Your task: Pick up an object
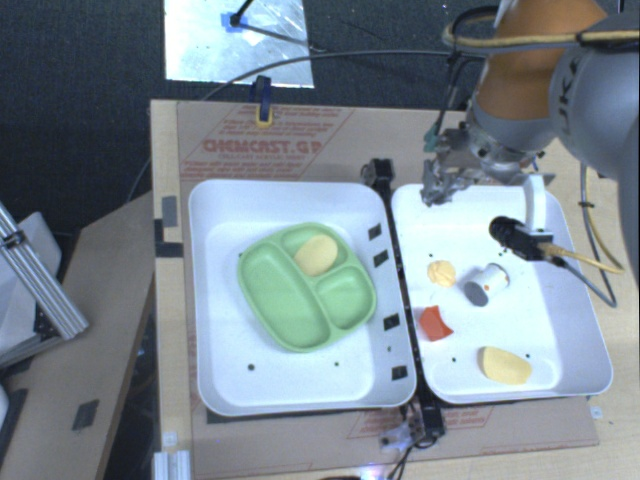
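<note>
Nearest to the camera, a pale yellow oval object point(504, 365) lies in the front right corner of the right shallow white bin point(590, 348). Behind it, toward the left wall of this bin, there is a small red piece point(434, 323), then a small yellow lump point(441, 272) and a short grey and white cylinder point(484, 284) just beside it.

Red printed writing on the brown board point(275, 143) under the bins, at the back of the table, seems to read "CHEMCAST GP"; the smaller lines around it are too blurred to read.

The end effector point(437, 190) of the grey arm with the orange band point(535, 28) hangs over the back left corner of the right bin. Nothing is visible between its fingers, and I cannot tell how far they are open.

In the left shallow white bin point(215, 298) lies a green divided plastic plate point(290, 303) with a yellow rounded object point(317, 255) in its back compartment.
</note>
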`<state>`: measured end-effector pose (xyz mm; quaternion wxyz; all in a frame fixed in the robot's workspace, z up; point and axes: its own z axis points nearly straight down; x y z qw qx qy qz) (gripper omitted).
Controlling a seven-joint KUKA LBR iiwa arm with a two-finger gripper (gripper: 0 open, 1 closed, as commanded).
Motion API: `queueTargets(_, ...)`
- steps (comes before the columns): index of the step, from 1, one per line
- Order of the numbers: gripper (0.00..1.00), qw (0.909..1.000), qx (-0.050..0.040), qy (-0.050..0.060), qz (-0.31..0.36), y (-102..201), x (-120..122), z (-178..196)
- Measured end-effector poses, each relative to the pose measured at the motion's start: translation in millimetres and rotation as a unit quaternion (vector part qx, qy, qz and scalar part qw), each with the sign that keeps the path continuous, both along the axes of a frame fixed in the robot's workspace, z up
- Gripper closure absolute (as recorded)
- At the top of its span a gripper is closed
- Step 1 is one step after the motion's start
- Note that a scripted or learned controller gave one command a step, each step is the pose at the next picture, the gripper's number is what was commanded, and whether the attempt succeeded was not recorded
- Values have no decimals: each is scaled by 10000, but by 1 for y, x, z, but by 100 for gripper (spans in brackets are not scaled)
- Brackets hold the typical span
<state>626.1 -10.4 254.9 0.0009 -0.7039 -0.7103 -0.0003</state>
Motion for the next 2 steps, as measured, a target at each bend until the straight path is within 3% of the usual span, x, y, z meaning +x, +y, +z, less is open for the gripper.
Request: queueTargets(2,100,10000,0,4,-2,87,-40,-23)
